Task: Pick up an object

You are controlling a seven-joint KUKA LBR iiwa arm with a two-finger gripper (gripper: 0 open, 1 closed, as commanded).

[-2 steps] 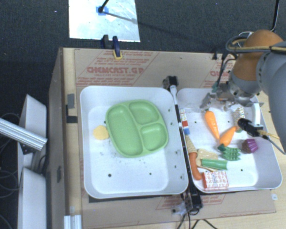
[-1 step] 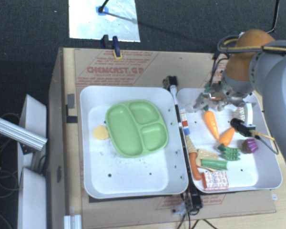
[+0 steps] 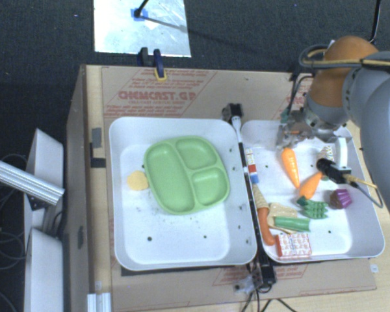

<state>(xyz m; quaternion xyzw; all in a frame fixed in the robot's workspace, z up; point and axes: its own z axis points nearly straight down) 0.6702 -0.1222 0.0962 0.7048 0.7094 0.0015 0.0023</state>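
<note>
My gripper (image 3: 288,137) hangs over the back left part of the right bin (image 3: 364,239), just behind the top end of an orange carrot (image 3: 290,164). Nothing shows between it and the carrot. A second orange carrot piece (image 3: 310,185) lies to the right of the first. Further forward lie a dark green leafy toy (image 3: 312,208), a green pod (image 3: 291,223), a purple toy (image 3: 340,199) and a red and white box (image 3: 292,244). A thin orange carrot (image 3: 265,225) rests along the bin's left wall.
The left bin (image 3: 175,249) holds a green divided plate (image 3: 185,174) and a small yellow disc (image 3: 138,181). A red, white and blue pen (image 3: 249,164) lies along the wall between the bins. A white object (image 3: 341,151) sits at the right bin's back right.
</note>
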